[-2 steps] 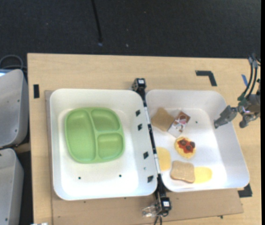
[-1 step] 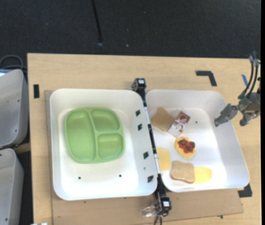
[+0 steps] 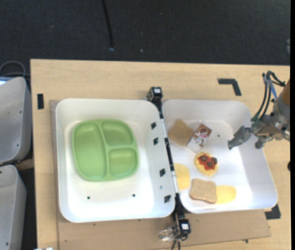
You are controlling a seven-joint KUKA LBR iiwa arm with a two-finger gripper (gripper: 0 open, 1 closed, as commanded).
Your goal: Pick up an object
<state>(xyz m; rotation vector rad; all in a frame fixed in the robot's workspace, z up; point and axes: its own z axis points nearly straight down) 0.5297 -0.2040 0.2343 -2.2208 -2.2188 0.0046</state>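
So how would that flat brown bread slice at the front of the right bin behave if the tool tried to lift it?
The flat brown bread slice lies low on the right white bin, so fingers would probably struggle to get under it. It overlaps a yellow disc, which may shift along.

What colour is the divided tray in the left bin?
Light green tray, clear in the camera view.

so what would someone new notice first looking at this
Probably the bright green divided tray, alone in the left bin. Next, the food pieces clustered in the right bin: a small pizza in the middle and a bread slice below it. The gripper sits over that bin's right side.
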